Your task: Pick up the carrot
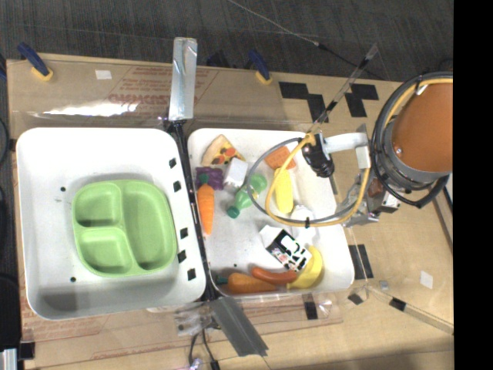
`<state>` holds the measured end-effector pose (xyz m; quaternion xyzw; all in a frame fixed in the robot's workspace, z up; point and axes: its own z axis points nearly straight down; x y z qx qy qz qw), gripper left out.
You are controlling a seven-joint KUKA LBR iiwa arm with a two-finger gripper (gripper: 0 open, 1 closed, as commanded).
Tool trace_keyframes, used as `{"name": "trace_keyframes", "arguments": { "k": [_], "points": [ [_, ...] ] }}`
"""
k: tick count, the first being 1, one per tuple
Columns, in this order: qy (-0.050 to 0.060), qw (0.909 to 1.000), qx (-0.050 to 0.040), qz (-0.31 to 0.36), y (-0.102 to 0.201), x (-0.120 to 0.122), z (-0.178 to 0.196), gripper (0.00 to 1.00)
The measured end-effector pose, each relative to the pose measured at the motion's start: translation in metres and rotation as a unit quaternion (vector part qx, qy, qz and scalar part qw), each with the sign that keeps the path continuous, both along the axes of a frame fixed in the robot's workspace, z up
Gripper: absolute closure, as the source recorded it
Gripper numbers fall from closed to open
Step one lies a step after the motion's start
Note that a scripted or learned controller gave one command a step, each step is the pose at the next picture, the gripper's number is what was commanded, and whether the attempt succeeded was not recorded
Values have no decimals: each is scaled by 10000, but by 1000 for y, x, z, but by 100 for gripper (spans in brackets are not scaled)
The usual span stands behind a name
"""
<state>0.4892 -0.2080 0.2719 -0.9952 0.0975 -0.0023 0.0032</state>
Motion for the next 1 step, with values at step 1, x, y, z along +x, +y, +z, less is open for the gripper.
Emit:
{"name": "trace_keyframes", "arguments": {
  "k": [1],
  "points": [
    [-27, 10000, 32, 29, 3, 2, 10, 100]
  ]
}}
